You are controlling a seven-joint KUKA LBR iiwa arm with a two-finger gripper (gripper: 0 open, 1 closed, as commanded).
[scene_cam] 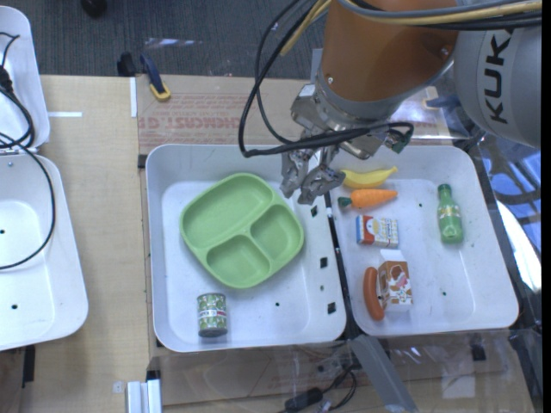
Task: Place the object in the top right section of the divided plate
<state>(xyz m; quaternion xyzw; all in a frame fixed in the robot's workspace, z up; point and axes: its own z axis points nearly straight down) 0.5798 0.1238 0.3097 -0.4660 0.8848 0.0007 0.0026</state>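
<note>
Claw: the claw [308, 181] hangs over the seam between the two bins, just off the upper right rim of the divided plate [242, 230]. Whether it is open or closed I cannot tell, and no item is seen in it.
Plate: green, three sections, lying in the left bin [168, 256], turned at a slant; its top right section [277, 229] is the pocket nearest the claw, just below and left of it.
Task's thing: the task does not name it; judging by nearness, the likeliest candidates are the banana [370, 177] and the carrot [372, 198], both in the right bin [482, 304], just right of the claw.
Key relation: the candidates lie to the claw's right and the target pocket to its left, so the claw sits between pick and place; the carry would be short, across the bin walls.
Long axes: banana and carrot both lie roughly left to right, carrot just below banana, close together.
Other things: a small milk carton [378, 231], a sausage [372, 292] touching a second carton [395, 284], a green bottle [448, 214], all in the right bin; a can [211, 313] in the left bin below the plate.
In the way: the neighbour fruit crowds either pick; the bins' raised rims cross the path.
</note>
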